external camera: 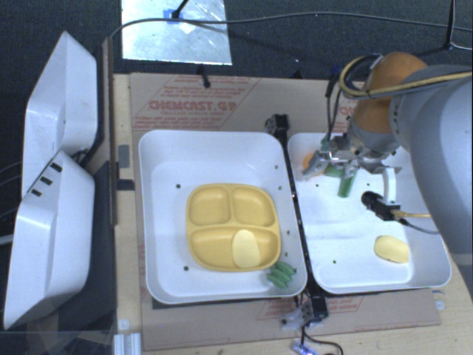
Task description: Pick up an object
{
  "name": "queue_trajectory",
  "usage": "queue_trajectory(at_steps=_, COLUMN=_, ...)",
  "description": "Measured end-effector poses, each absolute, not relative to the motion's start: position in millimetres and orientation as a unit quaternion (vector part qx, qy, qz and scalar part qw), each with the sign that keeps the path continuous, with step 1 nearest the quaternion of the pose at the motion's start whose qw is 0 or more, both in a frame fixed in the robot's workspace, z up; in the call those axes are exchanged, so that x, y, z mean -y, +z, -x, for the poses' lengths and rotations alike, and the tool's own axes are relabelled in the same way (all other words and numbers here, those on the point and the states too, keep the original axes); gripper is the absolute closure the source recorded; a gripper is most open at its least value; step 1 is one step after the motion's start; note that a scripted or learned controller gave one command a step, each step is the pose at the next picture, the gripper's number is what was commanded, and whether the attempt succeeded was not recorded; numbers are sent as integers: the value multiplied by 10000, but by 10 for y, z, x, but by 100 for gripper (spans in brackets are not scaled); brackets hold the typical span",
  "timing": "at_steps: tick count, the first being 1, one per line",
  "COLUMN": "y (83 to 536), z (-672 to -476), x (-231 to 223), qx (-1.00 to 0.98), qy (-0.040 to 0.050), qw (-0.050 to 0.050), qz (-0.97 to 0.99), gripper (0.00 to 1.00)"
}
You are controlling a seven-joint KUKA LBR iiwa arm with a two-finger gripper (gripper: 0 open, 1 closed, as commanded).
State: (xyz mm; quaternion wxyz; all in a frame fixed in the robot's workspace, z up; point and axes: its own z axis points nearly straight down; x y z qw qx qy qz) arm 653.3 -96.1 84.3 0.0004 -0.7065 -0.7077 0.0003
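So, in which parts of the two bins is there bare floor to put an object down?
Left bin: bare floor above and left of the yellow divided plate; the green object crowds the near right corner. Right bin: open floor in the near left, between the divider and the yellow object. Its far part is crowded by the gripper.

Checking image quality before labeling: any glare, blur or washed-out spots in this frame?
Camera view: strong glare on the reflective sheet at top; white bin walls nearly blown out; arm at right soft and out of focus; yellow divided plate and green object reasonably sharp; shadows soft.
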Motion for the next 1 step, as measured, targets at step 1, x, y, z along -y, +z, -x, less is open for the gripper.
queue_trajectory(at_steps=1, y=849, z=-6532, x=964, qx=7074, qy=1, qw=2, qz=7068, gripper=0)
